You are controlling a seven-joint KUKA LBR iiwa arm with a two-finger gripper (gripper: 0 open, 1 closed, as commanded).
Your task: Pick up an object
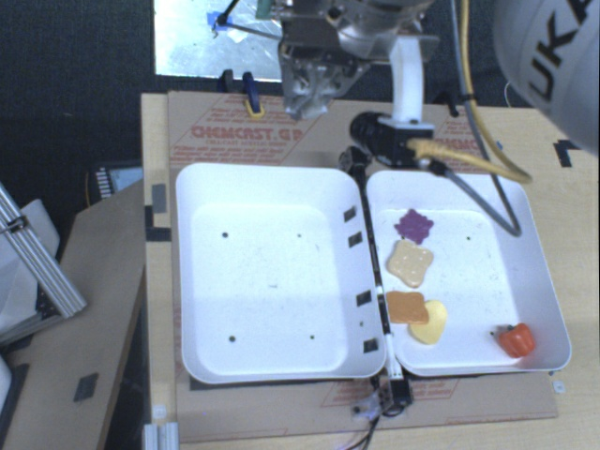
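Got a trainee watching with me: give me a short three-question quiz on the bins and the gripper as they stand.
1. True or false: the purple piece lies in the same bin as the orange-red piece.
2. Multiple choice: the gripper hangs
A. over the left bin
B. over the right bin
C. beyond the far rims of both bins
3. Fill in: the orange square touches the ____ heart-shaped piece.

Key
1. True; both lie in the right bin, with the cream toast-shaped piece.
2. C
3. yellow
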